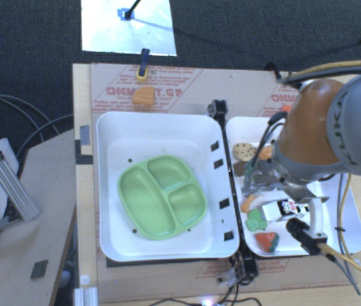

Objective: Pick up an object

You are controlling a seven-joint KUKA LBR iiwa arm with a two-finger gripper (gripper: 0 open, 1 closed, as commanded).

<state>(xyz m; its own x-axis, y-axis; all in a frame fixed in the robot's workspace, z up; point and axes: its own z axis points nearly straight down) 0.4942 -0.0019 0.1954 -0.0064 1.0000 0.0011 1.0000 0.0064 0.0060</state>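
Note:
My gripper (254, 178) hangs low over the left part of the right bin (358, 234), under the grey arm with its orange band (311, 126). Right below it lies a small orange piece (249, 203). Nearer the front are a green round toy (255, 220) and a red strawberry-like toy (266, 241). A speckled cookie (243, 150) lies behind the gripper, with another orange piece (266, 150) beside it. A small white carton with black marks (280, 209) lies just right of the green toy. The arm hides much of the bin's middle and right side.
The left bin (113, 139) holds a green divided plate (161, 196). A black divider with clips (226, 171) runs between the bins. Behind the bins, an orange block (143, 96) and a blue-and-yellow clamp (143, 65) sit on the bench.

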